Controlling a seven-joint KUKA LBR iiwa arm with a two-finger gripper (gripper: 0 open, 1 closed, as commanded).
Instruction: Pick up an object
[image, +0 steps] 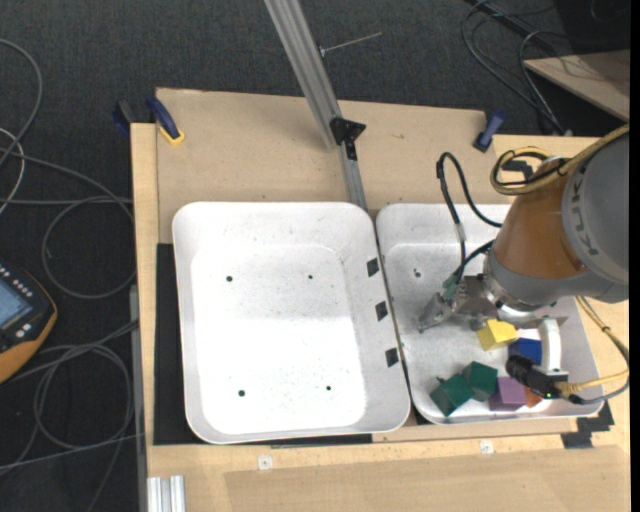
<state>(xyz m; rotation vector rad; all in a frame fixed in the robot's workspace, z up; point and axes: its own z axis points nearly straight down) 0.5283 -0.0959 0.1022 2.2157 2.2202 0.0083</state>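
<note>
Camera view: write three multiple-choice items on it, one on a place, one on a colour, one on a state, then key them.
1. The small blocks lie in
A. the left bin
B. the right bin
C. the bare bench

2. The block nearest the tool is
A. yellow
B. red
C. white

3. The left bin stands
A. overturned
B. stacked on the other bin
C. upright beside the other bin

Key: 1 B, the blocks cluster at the right bin's near corner. 2 A, the yellow block lies just beside the tool. 3 C, both bins sit side by side, open upward.
</note>
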